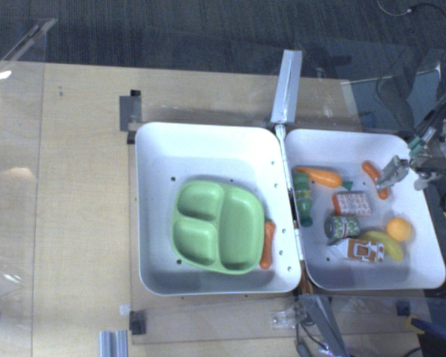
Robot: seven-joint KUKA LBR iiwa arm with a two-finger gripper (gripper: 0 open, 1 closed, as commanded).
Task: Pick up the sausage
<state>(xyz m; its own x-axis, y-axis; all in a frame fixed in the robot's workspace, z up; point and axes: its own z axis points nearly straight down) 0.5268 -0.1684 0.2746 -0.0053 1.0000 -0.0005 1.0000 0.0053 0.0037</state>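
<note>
We see the sausage (pixel 372 175), a short reddish-orange link lying slantwise in the right bin (pixel 431 274), with the gripper (pixel 392 173) fingers spread apart just beside it.

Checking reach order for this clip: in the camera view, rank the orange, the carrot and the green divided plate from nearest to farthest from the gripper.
1. Orange, right bin, just below the gripper.
2. Carrot, right bin's left side, farther than the orange.
3. Green divided plate, left bin, farthest.
</note>
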